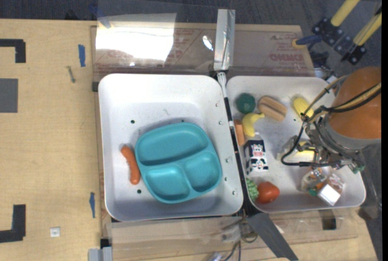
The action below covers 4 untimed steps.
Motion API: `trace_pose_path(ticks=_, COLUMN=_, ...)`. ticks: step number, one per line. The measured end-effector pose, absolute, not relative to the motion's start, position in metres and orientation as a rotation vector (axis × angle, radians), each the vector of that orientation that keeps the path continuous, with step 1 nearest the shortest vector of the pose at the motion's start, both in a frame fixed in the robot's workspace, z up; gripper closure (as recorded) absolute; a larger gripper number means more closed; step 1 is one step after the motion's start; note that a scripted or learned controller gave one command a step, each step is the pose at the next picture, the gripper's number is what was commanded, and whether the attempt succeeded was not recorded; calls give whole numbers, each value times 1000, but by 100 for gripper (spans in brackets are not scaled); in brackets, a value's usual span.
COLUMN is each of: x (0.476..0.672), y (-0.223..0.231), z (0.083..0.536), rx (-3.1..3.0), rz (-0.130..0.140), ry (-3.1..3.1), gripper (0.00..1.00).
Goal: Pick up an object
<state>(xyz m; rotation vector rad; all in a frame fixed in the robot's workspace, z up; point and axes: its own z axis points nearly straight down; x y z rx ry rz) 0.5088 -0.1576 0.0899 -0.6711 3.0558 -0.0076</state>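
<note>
The left bin (115,96) holds a teal divided plate (177,161) with an orange carrot (130,164) just beside its left edge. In the right bin (276,205) lie a green ball (245,102), a hot dog (273,109), a banana (251,122), a small milk carton (256,156) and a tomato (267,192). The arm (357,109) reaches over the right bin's right side, its claw (319,164) low among cables.
</note>
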Motion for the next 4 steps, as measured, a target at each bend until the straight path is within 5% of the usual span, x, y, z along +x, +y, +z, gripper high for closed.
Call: trace_pose_path(ticks=4, x=509, y=-158, z=90, rx=-671, rz=-8, ry=3056, gripper=0)
